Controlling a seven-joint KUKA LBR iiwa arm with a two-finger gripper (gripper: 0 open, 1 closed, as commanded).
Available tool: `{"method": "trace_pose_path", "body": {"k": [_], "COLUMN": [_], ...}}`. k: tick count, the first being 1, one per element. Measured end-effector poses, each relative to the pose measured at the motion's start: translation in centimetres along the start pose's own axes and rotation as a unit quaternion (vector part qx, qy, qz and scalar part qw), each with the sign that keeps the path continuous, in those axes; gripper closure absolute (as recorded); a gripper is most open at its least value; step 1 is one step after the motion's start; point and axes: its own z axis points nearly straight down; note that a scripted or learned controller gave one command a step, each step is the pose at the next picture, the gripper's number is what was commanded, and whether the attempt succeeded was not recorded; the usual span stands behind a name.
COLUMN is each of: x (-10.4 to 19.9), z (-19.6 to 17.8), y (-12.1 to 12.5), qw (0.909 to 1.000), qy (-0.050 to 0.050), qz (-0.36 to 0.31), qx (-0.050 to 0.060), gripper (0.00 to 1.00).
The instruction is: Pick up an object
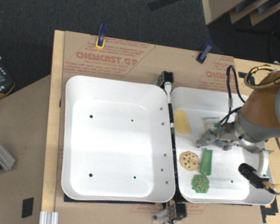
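The jaws (208, 137) sit low in the right bin (221, 195), toward its middle, at the end of the arm (262, 109) that reaches in from the right. The nearest candidate is the green stick (207, 162), lying just near-side of the jaws with its long axis running far-to-near. The cookie (189, 160) lies just left of the stick; the green bumpy ball (200, 183) lies at the stick's near end. The yellow piece (182, 122) lies to the left of the jaws, close to the wall shared with the left bin (77, 126). Judgement: a short shift toward the near side would place the jaws over the stick, closing across its narrow width

Jaw state: cannot tell; the tips merge with wrist hardware and a small item below them. Nothing can be confirmed between them. The wrist covers part of the bin floor on the right
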Motion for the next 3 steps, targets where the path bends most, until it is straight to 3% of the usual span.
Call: {"method": "trace_pose_path", "body": {"k": [1, 2, 3], "x": [5.6, -1.3, 1.9], "z": [-0.3, -5.4, -0.6], "y": [0.4, 5.8, 3.4], "qw": [1.0000, 0.9999, 0.9999], "qy": [0.000, -0.005, -0.006], "qz": [-0.002, 0.001, -0.002], "qx": [-0.002, -0.009, -0.010], "gripper": [0.00, 0.00, 0.00]}}
